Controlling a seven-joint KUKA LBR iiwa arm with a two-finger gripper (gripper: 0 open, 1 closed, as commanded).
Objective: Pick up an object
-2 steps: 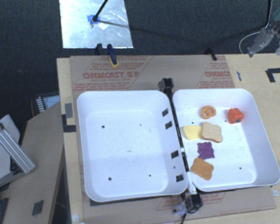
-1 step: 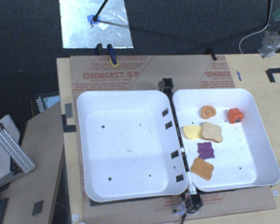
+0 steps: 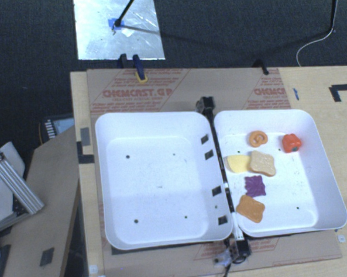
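Lying together in the right bin (image 3: 325, 181), all 6 objects cluster beside the centre divider (image 3: 222, 173); the red piece (image 3: 291, 142) sits farthest from the divider, most isolated. Finger state: cannot tell.

Smooth white plastic bins (image 3: 155, 121), shiny foil sheet (image 3: 118, 27)

Six small toy foods (image 3: 262, 163) clustered flat in the right bin (image 3: 322, 173).

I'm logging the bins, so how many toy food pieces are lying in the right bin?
6, all unobstructed: donut and red pepper at the far side; yellow cheese touching tan bread mid-bin; purple piece and orange toast nearer.
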